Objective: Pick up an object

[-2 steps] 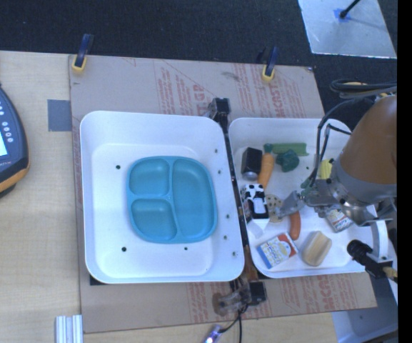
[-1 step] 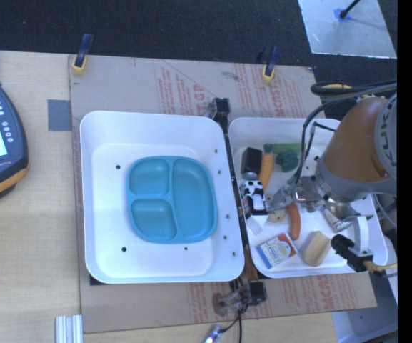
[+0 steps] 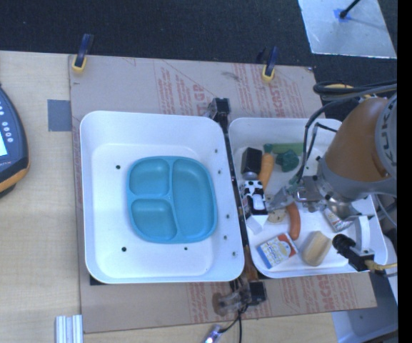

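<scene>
Objects (image 3: 294, 222) small, mixed, in right bin (image 3: 277, 126); gripper (image 3: 300, 194) finger state unclear.

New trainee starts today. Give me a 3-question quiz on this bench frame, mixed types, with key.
1. True or false: the blue divided plate lies in the left bin.
2. Which lies nearest the right bin's front edge? A) orange carrot B) small carton C) green item
3. Fill in: the arm hangs over the ____ bin.

Key: 1 true; 2 B; 3 right.
</scene>
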Tool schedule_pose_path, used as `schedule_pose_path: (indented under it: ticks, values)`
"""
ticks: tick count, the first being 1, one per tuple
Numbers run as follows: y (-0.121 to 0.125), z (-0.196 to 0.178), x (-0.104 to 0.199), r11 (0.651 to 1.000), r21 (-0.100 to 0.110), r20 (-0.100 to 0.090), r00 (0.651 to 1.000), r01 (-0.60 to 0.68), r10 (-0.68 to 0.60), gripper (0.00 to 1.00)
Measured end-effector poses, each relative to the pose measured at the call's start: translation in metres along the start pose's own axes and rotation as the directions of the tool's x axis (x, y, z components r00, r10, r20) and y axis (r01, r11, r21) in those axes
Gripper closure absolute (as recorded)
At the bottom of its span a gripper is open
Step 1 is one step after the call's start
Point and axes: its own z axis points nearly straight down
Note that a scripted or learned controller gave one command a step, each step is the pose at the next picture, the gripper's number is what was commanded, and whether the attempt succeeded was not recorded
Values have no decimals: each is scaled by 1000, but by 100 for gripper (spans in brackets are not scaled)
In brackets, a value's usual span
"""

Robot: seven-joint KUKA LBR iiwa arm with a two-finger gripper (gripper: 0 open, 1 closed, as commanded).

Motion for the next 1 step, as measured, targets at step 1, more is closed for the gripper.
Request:
schedule_pose_path:
  ticks: [1]
  values:
    - [-6,0,0,1000,-18,3,1000,-1,1,0]
